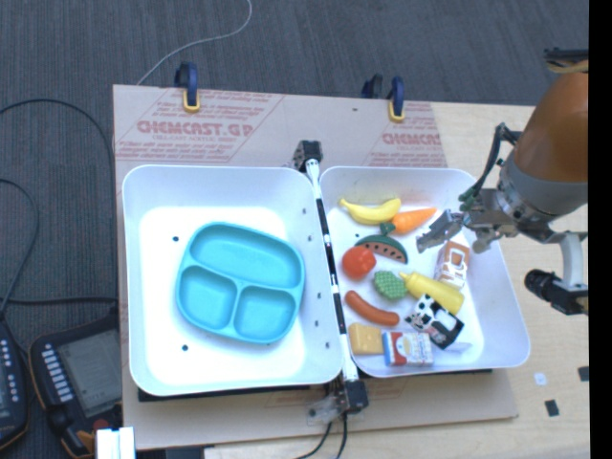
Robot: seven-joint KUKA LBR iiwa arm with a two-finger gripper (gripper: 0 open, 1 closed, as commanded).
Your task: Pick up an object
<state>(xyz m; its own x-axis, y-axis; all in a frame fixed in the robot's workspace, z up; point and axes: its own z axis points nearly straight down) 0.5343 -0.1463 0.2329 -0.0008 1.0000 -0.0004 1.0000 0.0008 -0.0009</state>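
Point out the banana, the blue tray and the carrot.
banana (371, 208), camera view, middle of its curve.
blue tray (240, 252), camera view, floor of its largest compartment.
carrot (413, 221), camera view, middle of its orange body.

The arm (559, 142) is cut off by the right edge, its pincer (457, 232) blurred

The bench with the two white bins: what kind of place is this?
Probably a robot test lab: a robot arm reaches over a bin of toy food, a blue divided plate lies in the other, and clamps hold the board.
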